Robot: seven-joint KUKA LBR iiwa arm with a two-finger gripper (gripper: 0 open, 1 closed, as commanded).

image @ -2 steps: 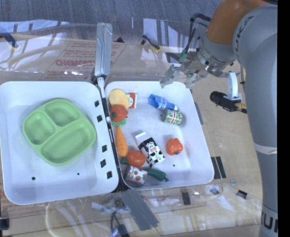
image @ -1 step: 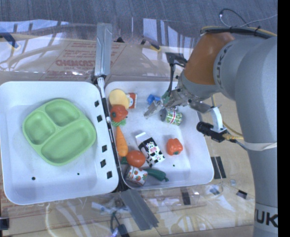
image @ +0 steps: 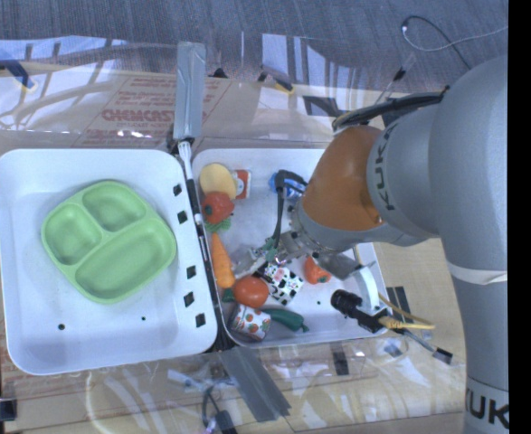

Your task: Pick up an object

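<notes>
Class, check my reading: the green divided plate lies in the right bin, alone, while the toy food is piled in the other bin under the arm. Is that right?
Not quite. The camera view shows the green divided plate alone in the left bin, not the right. The rest holds: the toy food is piled in the other bin, under the arm.

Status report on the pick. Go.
Gripper low in right bin, over the toy pile. Black-and-white die right beneath it; grasp unconfirmed. Tomato and carrot crowd alongside.
</notes>
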